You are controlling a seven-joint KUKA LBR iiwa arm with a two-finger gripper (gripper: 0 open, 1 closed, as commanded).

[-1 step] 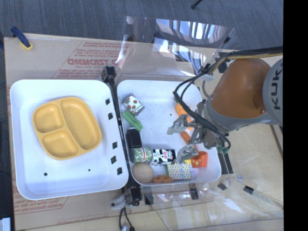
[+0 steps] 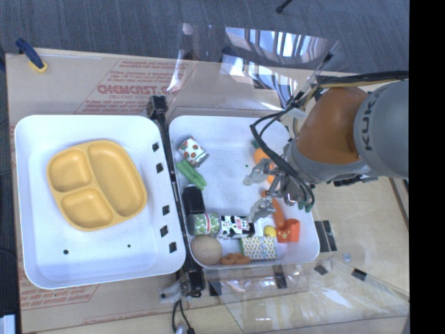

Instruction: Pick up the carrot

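Observation:
The carrot (image 2: 262,160) is orange with a green top and lies in the right bin (image 2: 222,127), near its right side, partly hidden under the arm's wrist. My gripper (image 2: 256,193) hangs just below and left of it, over the bin floor. Its two metal fingers (image 2: 251,177) stand apart, so it is open, and I see nothing between them. A second orange piece (image 2: 278,213) shows just right of the lower finger; I cannot tell whether it is part of the carrot.
The right bin also holds a spotted cup (image 2: 192,150), a green piece (image 2: 192,175), a black block (image 2: 192,200), a green can (image 2: 206,223), a tan ball (image 2: 205,249) and a red cup (image 2: 288,231). A yellow divided plate (image 2: 96,184) sits in the left bin (image 2: 28,186).

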